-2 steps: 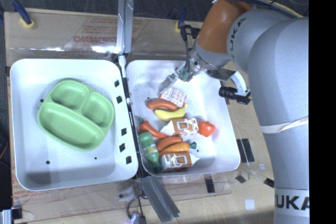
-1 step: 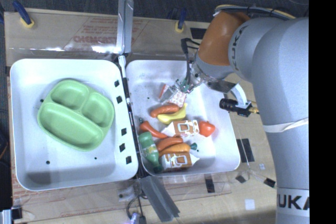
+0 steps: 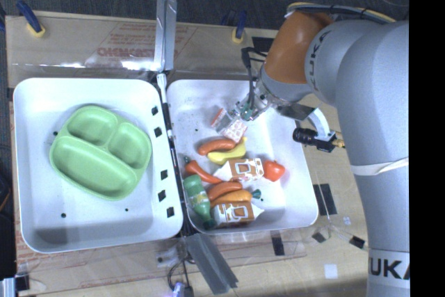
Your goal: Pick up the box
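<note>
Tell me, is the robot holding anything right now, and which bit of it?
It cannot be told. The end effector is low in the right bin, right at the upper edge of a small checked box, but a grip on it is not visible.

Small patterned box, tilted, right bin

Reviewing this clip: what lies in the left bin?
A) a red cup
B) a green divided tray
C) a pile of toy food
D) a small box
B: the green divided tray lies in the left bin; the toy food is piled in the right bin.
</note>
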`<state>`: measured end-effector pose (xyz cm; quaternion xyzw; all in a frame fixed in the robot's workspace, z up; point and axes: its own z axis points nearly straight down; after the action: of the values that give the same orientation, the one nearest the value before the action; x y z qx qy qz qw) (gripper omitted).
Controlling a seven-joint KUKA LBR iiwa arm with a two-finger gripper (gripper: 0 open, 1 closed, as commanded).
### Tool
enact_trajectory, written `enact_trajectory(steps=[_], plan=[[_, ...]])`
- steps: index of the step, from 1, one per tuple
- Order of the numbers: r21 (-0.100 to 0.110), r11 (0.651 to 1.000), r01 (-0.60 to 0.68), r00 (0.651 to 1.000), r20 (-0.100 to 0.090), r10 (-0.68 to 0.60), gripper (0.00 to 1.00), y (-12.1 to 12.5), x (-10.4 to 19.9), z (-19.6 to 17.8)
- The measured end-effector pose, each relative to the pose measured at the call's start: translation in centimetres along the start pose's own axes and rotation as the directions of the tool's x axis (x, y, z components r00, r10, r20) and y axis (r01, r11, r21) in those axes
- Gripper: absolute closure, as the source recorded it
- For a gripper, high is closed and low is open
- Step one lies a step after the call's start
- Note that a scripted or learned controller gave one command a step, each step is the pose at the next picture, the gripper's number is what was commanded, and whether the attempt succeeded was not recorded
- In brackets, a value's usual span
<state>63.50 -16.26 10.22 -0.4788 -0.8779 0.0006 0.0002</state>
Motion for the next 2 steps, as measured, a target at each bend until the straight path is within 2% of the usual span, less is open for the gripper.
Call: enact_trajectory(steps=[1,2], plan=[[0.000,0.986,-0.165,0.986,-0.002,0.165,1.00,-2.3,-1.7,0.9],[-0.002,0.990,-0.141,0.990,0.000,0.141,1.00,-3.2,0.6,1.0]])
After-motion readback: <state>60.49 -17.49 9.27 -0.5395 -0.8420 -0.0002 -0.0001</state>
